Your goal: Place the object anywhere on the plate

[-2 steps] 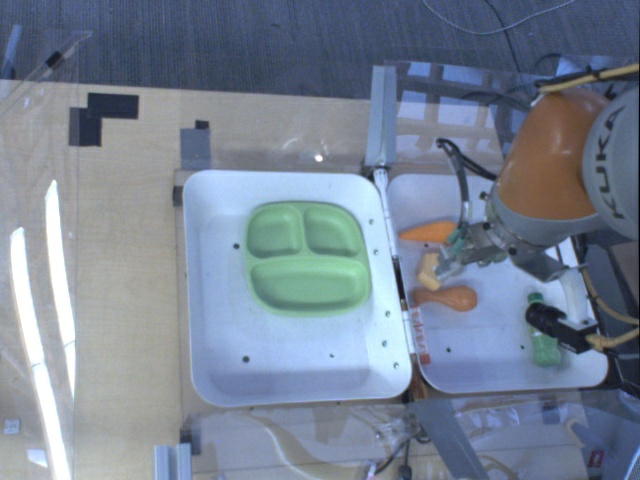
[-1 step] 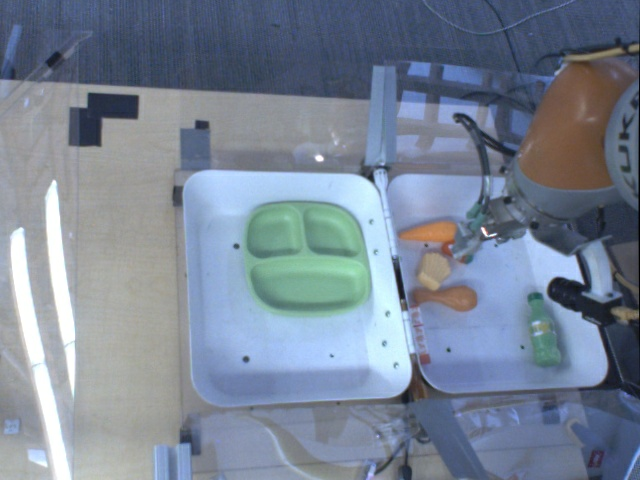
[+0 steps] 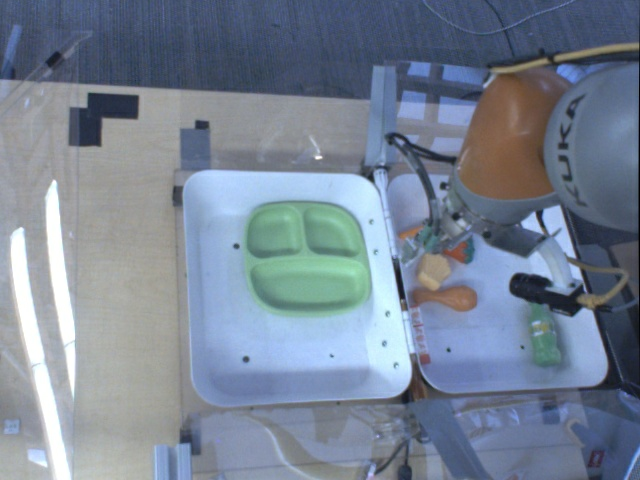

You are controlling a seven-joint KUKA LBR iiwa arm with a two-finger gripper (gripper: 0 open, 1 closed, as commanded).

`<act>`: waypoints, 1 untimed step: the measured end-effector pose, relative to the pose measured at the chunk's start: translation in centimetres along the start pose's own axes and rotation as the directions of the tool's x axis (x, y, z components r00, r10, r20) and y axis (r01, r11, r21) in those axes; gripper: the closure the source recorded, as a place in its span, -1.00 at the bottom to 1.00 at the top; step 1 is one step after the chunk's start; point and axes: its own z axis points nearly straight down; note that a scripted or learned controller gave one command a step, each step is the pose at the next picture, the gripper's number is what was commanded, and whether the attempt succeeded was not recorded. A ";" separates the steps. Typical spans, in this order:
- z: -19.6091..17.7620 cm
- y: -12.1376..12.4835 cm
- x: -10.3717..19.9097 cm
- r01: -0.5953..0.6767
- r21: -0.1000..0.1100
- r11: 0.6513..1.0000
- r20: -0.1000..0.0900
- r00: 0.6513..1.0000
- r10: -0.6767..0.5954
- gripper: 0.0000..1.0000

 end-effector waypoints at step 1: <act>-5.0 2.8 5.1 0.035 -0.004 0.999 0.002 0.999 -0.035 1.00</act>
